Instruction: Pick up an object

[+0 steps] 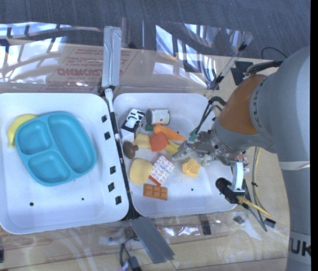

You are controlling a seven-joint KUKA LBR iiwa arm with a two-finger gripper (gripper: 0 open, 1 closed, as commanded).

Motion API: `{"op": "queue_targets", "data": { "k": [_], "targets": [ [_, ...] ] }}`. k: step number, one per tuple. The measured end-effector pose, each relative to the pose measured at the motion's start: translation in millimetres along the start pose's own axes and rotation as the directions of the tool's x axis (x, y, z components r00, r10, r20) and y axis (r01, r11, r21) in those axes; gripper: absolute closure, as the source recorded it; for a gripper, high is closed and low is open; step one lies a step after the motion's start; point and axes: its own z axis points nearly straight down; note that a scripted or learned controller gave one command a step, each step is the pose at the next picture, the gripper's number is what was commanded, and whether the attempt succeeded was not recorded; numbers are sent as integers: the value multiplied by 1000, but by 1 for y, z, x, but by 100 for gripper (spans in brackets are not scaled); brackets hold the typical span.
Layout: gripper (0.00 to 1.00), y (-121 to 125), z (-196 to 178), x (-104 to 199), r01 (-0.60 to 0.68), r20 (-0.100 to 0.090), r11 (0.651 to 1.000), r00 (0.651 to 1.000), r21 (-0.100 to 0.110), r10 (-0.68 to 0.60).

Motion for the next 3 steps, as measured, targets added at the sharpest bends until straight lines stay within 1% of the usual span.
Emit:
{"op": "queue_targets", "data": {
  "k": [1,2,3],
  "targets": [
    [0,21,-1,43,-134,-1,991,991,-7,134],
    [0,72,5,39,21,2,1000,1000,-9,-21],
    [0,97,6,98,-147,10,989,989,3,147]
  ]
}}
